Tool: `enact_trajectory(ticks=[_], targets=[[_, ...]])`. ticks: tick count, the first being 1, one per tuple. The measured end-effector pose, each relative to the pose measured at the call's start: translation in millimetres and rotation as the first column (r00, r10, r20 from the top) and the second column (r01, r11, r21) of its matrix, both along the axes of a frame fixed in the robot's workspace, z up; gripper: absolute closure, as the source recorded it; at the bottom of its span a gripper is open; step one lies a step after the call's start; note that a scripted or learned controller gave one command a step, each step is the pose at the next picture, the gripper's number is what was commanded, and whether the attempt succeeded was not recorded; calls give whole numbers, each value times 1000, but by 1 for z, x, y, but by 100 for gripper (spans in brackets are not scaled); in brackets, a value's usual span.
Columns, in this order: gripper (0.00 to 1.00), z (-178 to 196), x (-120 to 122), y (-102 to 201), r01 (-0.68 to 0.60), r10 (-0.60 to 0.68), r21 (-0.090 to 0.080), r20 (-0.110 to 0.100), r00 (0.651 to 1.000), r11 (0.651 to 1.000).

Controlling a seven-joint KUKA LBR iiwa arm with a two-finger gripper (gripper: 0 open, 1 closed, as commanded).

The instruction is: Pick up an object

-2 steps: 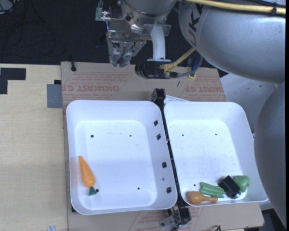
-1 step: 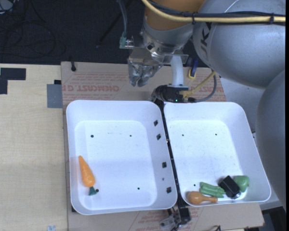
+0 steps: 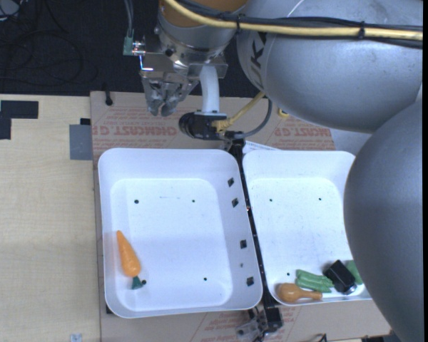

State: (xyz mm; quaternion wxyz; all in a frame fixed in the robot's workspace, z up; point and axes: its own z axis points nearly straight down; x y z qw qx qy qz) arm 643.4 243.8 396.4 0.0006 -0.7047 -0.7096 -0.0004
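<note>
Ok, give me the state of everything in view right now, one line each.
Gripper: raised beyond the far edge of the left bin, nothing visible between its fingers.
Carrot: lying flat in the left bin, near-left corner.
Green pods: lying in the right bin, near edge.
Black block: resting on the pods.
Tan pear-shaped piece: lying beside the pods, at the near rim.
</note>
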Motion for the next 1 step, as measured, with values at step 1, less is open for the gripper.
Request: enact_trajectory(ticks=[1], targets=[[100, 152, 0, -45, 9, -9, 1, 14, 1000, 1000]])
